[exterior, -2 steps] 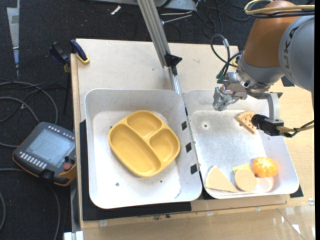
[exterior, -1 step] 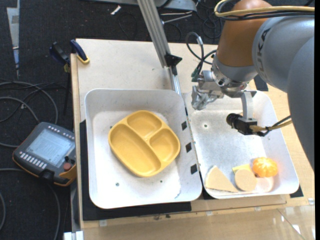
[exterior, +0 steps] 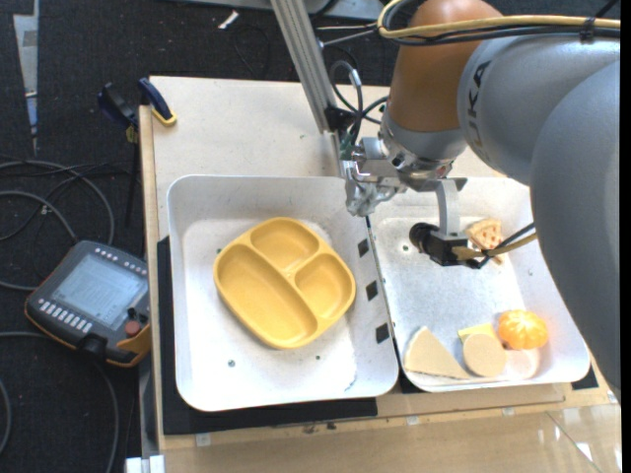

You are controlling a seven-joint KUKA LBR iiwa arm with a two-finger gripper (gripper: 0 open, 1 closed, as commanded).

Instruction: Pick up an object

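My gripper (exterior: 363,199) hangs over the back end of the wall between the two white bins, just above the rim. A yellow divided plate (exterior: 285,281) lies in the left bin (exterior: 192,363), to the gripper's front left and apart from it. The right bin (exterior: 562,363) holds a tan waffle-like piece (exterior: 485,235) near its back. An orange fruit (exterior: 521,330), a beige wedge (exterior: 432,355) and a beige round slice (exterior: 483,355) sit along its front. Nothing is seen in the gripper.
A slanted aluminium post (exterior: 301,52) rises behind the bins, close to the gripper. A blue and yellow clamp (exterior: 150,101) sits at the bench's back left corner. A teach pendant (exterior: 94,299) and cables lie on the floor at left.
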